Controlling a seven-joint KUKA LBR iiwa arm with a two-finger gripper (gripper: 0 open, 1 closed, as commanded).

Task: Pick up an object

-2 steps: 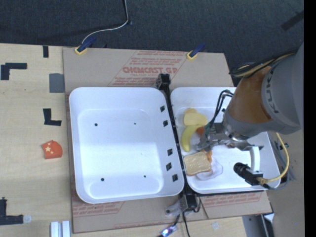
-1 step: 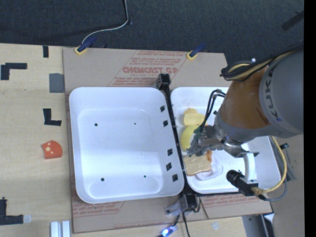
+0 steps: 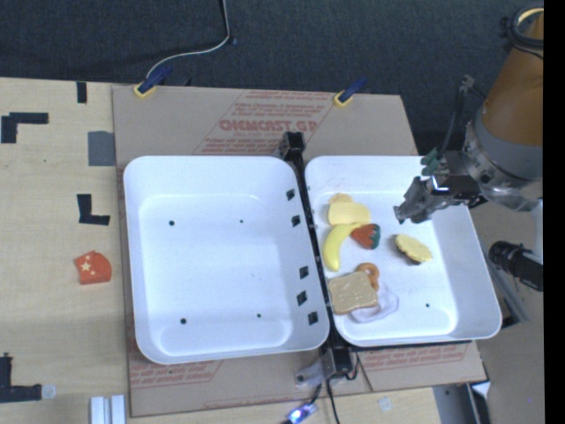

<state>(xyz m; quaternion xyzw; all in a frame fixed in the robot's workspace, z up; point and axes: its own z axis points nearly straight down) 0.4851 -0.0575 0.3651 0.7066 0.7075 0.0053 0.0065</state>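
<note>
Camera view: dark two-finger gripper hovers at right of frame over the right white plastic bin; can't tell its state. Nothing visibly held. Below it a small yellow-brown toy food piece. At bin's left: yellow banana, red-green strawberry toy, tan bread slice. Left white bin at centre-left of frame.

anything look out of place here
One thing: a small red piece lies on the bench to the left of the left bin, apart from the other toy food, which sits in the right bin. Nothing looks spilled or broken.
</note>
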